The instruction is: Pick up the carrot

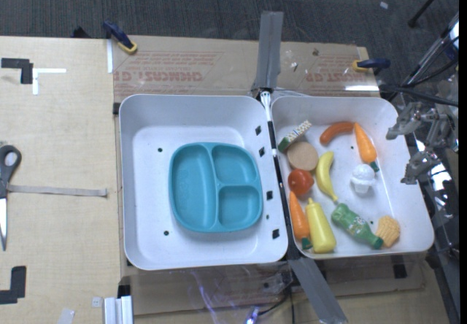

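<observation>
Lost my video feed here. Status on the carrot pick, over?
Hand at right bin's right edge, holding nothing. Carrot lies in right bin near the sausage. White toy just below it; path otherwise open.

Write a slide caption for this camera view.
Gripper at the right bin's edge; carrot lies among toy food; blue plate in left bin.

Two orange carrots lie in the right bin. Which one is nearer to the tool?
The carrot at the bin's far right, beside the sausage. The other carrot lies along the left wall, farther from the tool.
</observation>
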Controlling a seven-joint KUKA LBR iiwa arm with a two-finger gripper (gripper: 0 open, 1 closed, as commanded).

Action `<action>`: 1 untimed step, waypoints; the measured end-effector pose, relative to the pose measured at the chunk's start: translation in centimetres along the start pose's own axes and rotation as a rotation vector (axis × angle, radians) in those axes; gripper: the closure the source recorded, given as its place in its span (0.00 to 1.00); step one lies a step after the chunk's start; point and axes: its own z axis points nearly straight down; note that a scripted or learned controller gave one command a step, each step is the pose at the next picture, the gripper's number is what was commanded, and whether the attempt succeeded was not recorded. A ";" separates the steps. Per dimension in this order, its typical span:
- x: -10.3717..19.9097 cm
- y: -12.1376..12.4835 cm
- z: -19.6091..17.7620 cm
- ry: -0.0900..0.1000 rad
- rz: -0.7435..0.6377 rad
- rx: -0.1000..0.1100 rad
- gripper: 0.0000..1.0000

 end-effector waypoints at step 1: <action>-4.1 -0.8 13.0 0.000 -0.128 0.000 0.00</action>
